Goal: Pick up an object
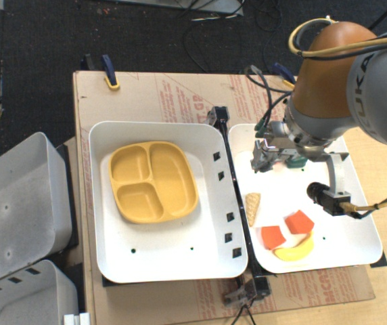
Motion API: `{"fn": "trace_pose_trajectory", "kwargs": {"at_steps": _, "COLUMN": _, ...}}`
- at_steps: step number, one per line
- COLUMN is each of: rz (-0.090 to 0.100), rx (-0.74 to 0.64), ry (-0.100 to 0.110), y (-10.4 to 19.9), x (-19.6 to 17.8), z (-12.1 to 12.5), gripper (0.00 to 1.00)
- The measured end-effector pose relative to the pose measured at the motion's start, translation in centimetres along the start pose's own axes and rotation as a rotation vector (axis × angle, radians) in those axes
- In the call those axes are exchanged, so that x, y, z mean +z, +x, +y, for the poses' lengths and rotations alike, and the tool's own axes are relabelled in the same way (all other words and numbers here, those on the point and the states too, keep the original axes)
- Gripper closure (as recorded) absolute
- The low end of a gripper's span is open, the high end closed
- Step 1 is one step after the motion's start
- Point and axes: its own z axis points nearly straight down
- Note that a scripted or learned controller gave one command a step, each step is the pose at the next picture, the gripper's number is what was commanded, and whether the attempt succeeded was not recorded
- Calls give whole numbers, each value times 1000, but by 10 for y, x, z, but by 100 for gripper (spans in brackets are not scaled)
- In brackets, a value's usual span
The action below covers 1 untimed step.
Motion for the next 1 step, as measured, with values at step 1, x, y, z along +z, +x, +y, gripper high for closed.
{"fn": "trace_pose_trajectory", "kwargs": {"at_steps": 1, "rz": 1, "rx": 0, "ry": 2, "y": 54, "x": 2, "z": -4, "gripper": 100}}
